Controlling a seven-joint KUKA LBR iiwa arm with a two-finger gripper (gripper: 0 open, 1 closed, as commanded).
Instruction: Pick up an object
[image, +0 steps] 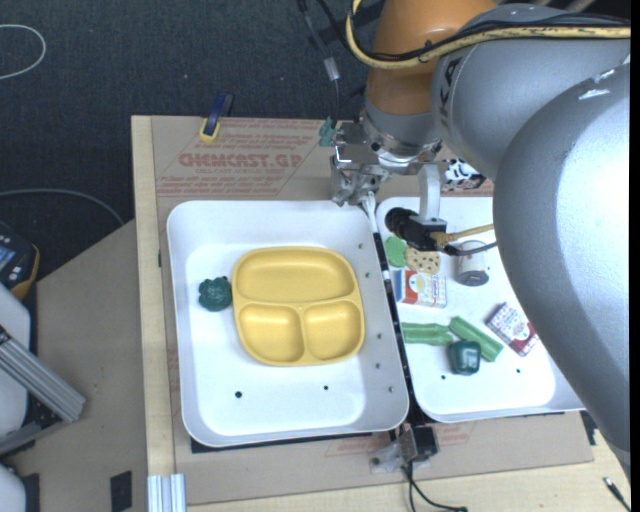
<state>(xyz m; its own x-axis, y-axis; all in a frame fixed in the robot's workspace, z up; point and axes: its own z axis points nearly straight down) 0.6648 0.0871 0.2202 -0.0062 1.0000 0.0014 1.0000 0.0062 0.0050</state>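
Pincer over bins' far rim — grip state unclear, yellow tray in left bin

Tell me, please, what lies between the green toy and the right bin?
In the camera view, the yellow divided plate lies between the green toy and the right bin.

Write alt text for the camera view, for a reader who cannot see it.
A grey robot arm with an orange band reaches in from the right, its gripper at the far edge where two white bins meet. The left bin holds a yellow divided plate and a small green toy; the right bin holds small mixed items.
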